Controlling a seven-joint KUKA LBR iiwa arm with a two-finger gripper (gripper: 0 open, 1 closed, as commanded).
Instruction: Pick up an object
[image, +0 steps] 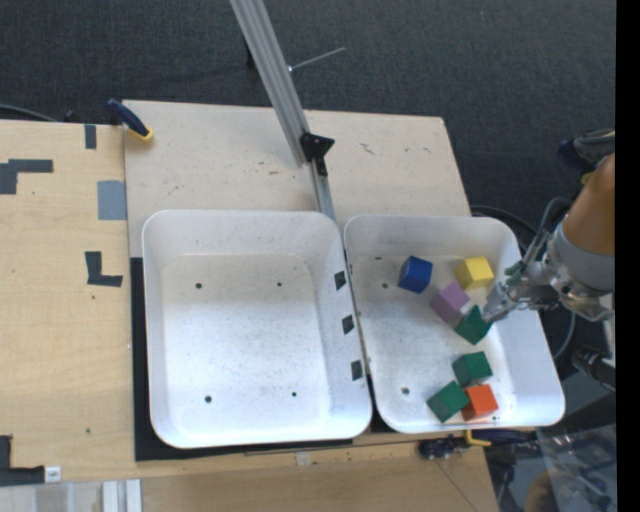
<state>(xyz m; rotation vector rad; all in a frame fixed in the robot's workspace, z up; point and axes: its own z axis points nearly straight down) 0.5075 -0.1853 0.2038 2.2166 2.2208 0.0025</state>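
6 blocks (452, 300) crowding right bin (385, 240)

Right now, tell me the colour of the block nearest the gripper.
Dark green. The block sits just below the gripper in the right bin, seen in the camera view.

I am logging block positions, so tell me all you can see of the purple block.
The small purple cube-like block, matte, looks like painted wood or foam. It lies tilted in the right shallow white bin, below and between the blue cube and the yellow cube, its lower right corner against the dark green block by the pincer.
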